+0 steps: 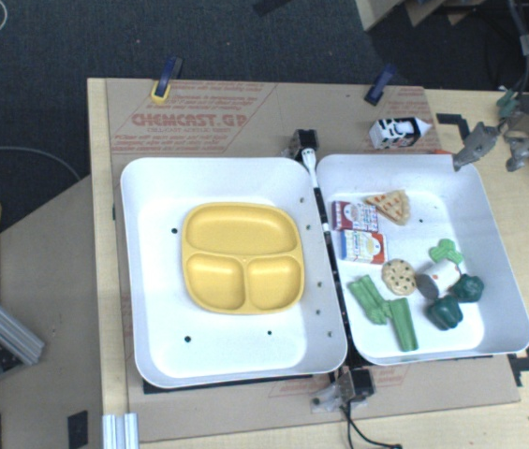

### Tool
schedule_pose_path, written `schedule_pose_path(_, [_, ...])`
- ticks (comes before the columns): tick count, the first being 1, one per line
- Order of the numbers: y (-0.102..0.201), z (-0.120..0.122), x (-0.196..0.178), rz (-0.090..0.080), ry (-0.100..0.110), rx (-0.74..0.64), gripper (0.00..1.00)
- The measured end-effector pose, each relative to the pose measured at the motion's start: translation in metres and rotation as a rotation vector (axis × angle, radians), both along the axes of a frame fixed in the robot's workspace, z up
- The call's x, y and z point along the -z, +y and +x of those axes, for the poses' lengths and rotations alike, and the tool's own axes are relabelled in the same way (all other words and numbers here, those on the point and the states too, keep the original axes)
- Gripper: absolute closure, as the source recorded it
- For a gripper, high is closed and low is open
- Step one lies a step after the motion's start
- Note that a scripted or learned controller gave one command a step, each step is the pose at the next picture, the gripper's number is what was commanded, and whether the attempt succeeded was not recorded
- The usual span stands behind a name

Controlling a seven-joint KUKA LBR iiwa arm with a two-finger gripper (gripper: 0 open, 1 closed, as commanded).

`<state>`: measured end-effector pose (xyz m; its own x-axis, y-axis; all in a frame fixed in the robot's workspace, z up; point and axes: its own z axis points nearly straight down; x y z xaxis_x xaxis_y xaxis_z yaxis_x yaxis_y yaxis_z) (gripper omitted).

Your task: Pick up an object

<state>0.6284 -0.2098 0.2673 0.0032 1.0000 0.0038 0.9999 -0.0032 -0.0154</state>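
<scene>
Hovering beyond the right shallow white bin's far corner, the hand hangs spread, gripping nothing.

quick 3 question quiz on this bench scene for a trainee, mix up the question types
1. True or false: the yellow tray lies in the right bin.
2. Which lies nearest the cookie? A) pizza slice B) celery C) black-and-white cow toy
3. Fill in: the yellow tray has ___ compartments.

Key: 1 false, it lies in the left bin. 2 B. 3 three.
</scene>
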Motion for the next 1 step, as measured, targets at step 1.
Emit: schedule_pose_path(1, [0.0008,0.0022,-0.0086,-0.003,-0.014,-0.003,0.0])
